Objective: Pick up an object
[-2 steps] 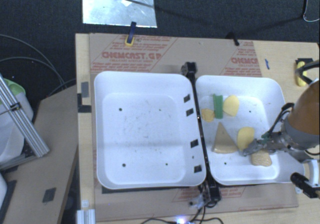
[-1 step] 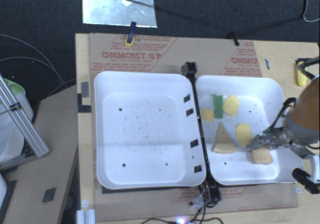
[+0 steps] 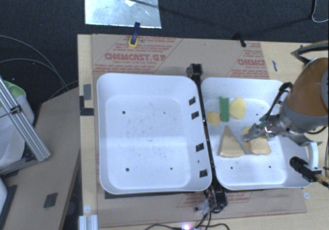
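In the right bin (image 3: pixel 272 175) lie several small food-like pieces. A green stick (image 3: pixel 224 108) stands beside a yellow round piece (image 3: pixel 237 108), with a small yellow piece (image 3: pixel 213 118) to their left. A pale wedge (image 3: pixel 230 144) lies lower down, and a tan toast-like piece (image 3: pixel 259 146) sits to its right. My gripper (image 3: pixel 256 132) reaches in from the right and hangs low over the spot between the wedge and the tan piece, next to a small yellow bit (image 3: pixel 248 131). I see nothing held.
The left bin (image 3: pixel 149 136) sits beside the right one, with a black hinge strip (image 3: pixel 201 131) between them. Both rest on cardboard (image 3: pixel 154 54). A metal frame (image 3: pixel 20 121) stands at the far left. The arm's grey and orange body (image 3: pixel 308 98) covers the right bin's right edge.
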